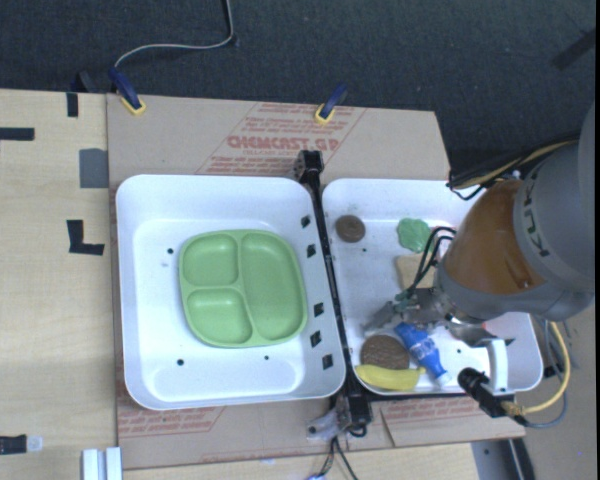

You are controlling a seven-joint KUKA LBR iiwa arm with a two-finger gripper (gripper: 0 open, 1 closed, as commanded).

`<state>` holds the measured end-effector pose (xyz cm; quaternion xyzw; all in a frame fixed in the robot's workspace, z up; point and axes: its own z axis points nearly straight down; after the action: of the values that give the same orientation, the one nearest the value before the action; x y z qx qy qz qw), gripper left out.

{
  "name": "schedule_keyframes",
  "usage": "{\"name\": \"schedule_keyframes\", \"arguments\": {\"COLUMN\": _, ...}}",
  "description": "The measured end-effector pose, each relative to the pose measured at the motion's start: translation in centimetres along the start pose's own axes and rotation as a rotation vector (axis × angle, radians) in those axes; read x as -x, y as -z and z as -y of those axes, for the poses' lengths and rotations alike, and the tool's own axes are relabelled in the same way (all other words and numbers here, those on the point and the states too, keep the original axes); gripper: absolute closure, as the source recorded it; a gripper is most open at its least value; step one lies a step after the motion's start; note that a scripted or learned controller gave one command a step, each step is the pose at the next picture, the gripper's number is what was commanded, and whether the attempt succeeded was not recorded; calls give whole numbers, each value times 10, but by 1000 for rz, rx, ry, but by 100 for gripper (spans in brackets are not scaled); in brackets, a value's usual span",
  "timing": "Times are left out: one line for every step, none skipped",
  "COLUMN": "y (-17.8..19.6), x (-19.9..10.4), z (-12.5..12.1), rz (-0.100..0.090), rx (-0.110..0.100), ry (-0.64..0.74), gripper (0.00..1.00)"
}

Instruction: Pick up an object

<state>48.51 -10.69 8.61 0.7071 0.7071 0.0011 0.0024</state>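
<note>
Currently the arm (510,253) is hanging low over the right bin (375,193), jaws (405,313) state indeterminate, seemingly targeting the blue object (423,350) near the brown disc (383,351).

Small objects (405,353) crowd the right bin's (370,200) near corner.

Likely a robotics lab, grey arm (545,228), two white bins (145,268), cardboard-covered bench (280,138)
</note>
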Motion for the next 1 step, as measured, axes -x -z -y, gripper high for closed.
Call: {"name": "schedule_keyframes", "arguments": {"y": 0, "x": 42, "z": -89, "rz": 2, "rx": 3, "ry": 1, "gripper": 0}}
